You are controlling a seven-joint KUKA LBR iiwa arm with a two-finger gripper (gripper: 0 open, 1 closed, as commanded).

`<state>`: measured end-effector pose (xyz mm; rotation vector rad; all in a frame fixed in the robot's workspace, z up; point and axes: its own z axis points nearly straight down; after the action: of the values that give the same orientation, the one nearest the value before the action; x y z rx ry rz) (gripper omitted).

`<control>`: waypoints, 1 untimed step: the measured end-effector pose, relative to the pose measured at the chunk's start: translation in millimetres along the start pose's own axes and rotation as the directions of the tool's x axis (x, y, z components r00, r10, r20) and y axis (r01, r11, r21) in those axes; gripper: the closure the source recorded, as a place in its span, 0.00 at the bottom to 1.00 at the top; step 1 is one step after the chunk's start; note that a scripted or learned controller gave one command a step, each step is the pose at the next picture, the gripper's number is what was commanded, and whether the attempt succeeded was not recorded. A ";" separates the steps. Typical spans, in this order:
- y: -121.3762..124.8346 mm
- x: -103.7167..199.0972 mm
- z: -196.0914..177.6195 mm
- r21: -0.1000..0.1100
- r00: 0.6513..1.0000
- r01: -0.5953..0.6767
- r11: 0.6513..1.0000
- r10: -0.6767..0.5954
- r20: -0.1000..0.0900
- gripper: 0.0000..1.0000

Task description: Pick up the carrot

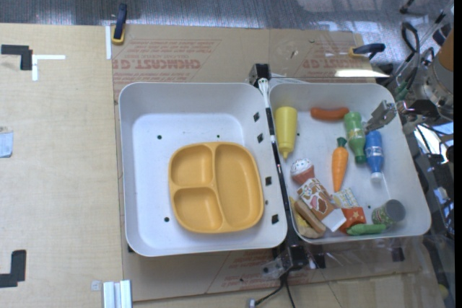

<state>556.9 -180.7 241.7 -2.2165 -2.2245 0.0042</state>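
Carrot lies mid right bin, tip toward 6. Gripper, fingers spread, nothing held, sits at its 2; should drop straight over the carrot's thick end & straddle it.

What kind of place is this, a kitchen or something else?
Probably a robot test lab, not a kitchen: two white bins on a bench, toy food such as a carrot, and a gripper reaching in.

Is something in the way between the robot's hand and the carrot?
Yes. The green bottle and the blue bottle lie side by side between the gripper and the carrot, which sits just left of them.
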 end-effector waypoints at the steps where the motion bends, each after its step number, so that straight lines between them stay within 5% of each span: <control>1: -36.8 17.1 131.2 0.004 0.997 -0.083 0.997 0.083 -0.002 0.00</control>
<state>519.7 -163.9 110.6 -2.3037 -2.1279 0.0071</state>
